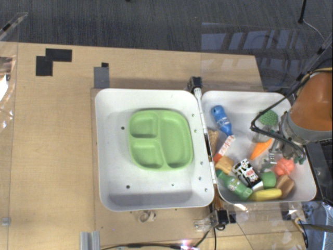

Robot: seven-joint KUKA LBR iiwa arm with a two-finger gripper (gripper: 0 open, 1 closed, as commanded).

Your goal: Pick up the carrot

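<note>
The carrot (259, 149) is a small orange piece lying tilted in the right bin (244, 104), right of its middle. My gripper (272, 157) reaches down from the right edge, just right of and slightly below the carrot. Its metal fingertips sit close to the carrot's right end. I cannot tell whether anything is between them. The wrist with its orange band (314, 105) hangs above the bin's right side and hides part of it.
The right bin also holds a blue bottle (221, 119), a green leafy item (269, 119), a pink-orange fruit (284, 167), a black-and-white cow-print carton (246, 173), a yellow banana (267, 194) and green pieces (235, 188). The left bin (112, 155) holds a green divided plate (158, 139).
</note>
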